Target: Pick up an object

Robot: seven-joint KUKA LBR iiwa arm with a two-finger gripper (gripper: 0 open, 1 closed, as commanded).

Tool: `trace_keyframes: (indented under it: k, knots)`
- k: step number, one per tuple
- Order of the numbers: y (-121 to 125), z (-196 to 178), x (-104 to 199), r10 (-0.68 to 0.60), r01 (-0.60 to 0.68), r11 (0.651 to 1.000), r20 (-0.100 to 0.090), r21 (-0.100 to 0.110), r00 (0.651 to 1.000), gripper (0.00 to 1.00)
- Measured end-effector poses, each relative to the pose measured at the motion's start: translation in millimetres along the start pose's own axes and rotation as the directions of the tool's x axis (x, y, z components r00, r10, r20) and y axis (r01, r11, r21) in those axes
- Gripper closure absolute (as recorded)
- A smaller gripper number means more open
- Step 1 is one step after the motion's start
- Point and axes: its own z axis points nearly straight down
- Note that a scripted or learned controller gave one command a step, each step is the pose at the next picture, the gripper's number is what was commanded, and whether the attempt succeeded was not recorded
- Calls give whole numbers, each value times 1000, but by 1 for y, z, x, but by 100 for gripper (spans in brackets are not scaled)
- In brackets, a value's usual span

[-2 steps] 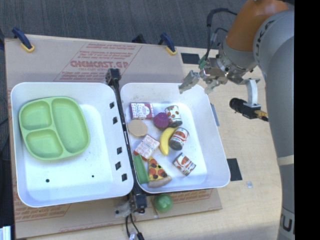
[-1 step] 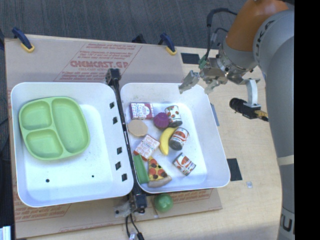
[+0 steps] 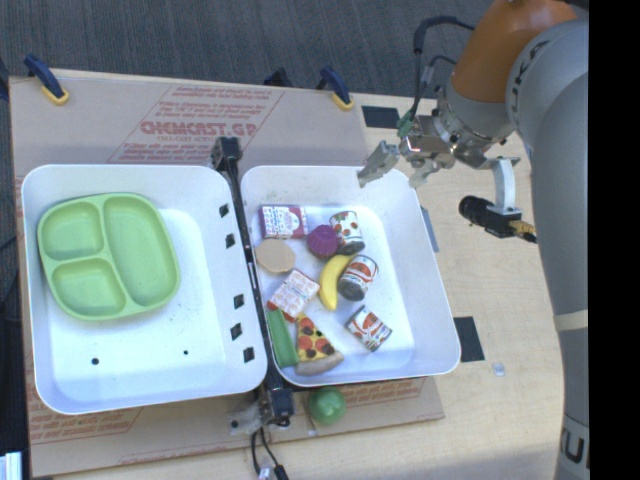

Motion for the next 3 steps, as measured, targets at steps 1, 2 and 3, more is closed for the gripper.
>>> trace_keyframes:
  k: [1, 2, 3]
  knots:
    - [4, 146, 44, 0, 0, 1000, 0, -4, 1000, 0]
    - [6, 134, 45, -4, 4, 1000, -4, -7, 1000, 100]
    - [4, 27, 114, -1, 1, 1000, -1, -5, 1000, 100]
